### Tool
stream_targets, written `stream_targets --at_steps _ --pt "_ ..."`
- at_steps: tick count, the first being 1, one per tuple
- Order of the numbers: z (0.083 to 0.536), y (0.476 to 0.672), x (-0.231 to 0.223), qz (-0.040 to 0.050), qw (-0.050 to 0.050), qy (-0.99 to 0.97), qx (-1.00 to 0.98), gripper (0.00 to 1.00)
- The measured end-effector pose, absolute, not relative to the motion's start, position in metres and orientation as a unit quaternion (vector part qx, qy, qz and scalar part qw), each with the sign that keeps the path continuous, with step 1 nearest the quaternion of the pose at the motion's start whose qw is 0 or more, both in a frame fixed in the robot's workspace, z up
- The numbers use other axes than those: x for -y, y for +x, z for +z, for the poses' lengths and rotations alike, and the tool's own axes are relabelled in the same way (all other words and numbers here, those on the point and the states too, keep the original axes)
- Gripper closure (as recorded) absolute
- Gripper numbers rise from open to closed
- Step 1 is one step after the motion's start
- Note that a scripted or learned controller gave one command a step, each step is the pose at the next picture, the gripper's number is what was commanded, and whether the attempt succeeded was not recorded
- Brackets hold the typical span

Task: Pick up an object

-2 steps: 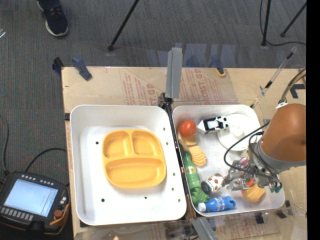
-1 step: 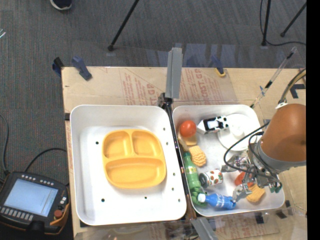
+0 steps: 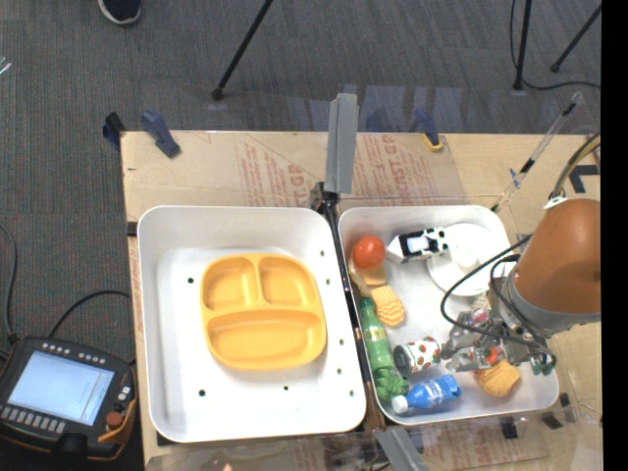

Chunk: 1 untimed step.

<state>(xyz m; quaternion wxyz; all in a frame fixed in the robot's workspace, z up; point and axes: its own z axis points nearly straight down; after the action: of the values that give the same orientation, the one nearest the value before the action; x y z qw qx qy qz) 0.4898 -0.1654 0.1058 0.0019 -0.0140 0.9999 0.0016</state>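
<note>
Candidate objects, all inside the right bin (image 3: 491, 220): orange-yellow ridged piece (image 3: 497, 380) near the bin's near right corner; red-and-white spotted can (image 3: 420, 353) lying on its side at the bin's near middle; blue bottle (image 3: 428, 394) lying along the bin's near wall; green bottle (image 3: 373, 342) lying lengthwise against the bin's left wall. Further back in the same bin: yellow waffle-like piece (image 3: 391, 308) just beside the green bottle's far end, red ball (image 3: 368, 251) at the far left, black-and-white cow figure (image 3: 425, 243) at the far middle, white dish (image 3: 469, 259) towards the far right.

Gripper (image 3: 486, 349) low over the right half of the right bin, between the spotted can and the orange-yellow piece, directly above the latter in the picture. Open or closed state not discernible under cables and wrist hardware; nothing seen held. Orange band (image 3: 564, 258) of the arm over the bin's right wall.

Left bin (image 3: 157, 263) touching the right bin's left wall, holding a yellow three-compartment tray (image 3: 263, 310) lying flat. Grey upright post (image 3: 341, 155) just behind the right bin's far left corner. Teach pendant (image 3: 64, 395) on the floor, well apart from the right bin, beyond the left bin.
</note>
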Motion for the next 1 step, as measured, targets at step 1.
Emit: stream_targets --at_steps 1 --pt "0.0868 0.5440 0.1877 0.0009 0.000 0.142 -0.990 1.00"
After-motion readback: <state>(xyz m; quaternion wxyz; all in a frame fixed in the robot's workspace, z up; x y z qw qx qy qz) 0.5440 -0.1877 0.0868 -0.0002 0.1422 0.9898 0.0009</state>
